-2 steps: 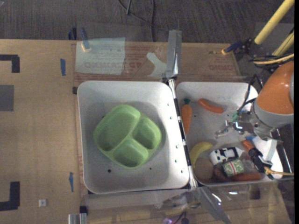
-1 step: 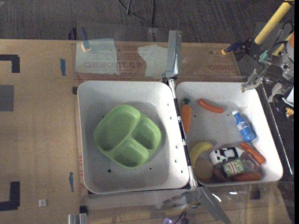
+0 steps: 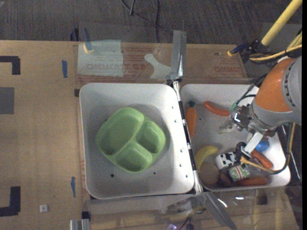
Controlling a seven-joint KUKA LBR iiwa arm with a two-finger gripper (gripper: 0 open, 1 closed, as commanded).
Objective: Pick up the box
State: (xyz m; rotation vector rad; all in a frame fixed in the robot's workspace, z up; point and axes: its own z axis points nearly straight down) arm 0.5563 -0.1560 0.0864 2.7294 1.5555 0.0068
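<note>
A small white box with black patches [image 3: 224, 160] lies in the right bin [image 3: 218, 91], near its front. Pressed against the box's right side is a small green-labelled pack [image 3: 238, 172]. My gripper [image 3: 234, 120] hangs over the middle of the right bin, behind the box and a little to its right, apart from it. Nothing shows between its metal parts. The arm's orange band [image 3: 272, 93] is at the bin's right edge.
The right bin also holds an orange carrot [image 3: 191, 120], a red sausage [image 3: 217, 109], a yellow fruit [image 3: 206, 153], a brown potato [image 3: 208, 173], a blue piece [image 3: 262, 145] and more orange pieces [image 3: 253, 181]. A green divided plate [image 3: 130, 139] lies in the left bin [image 3: 96, 99].
</note>
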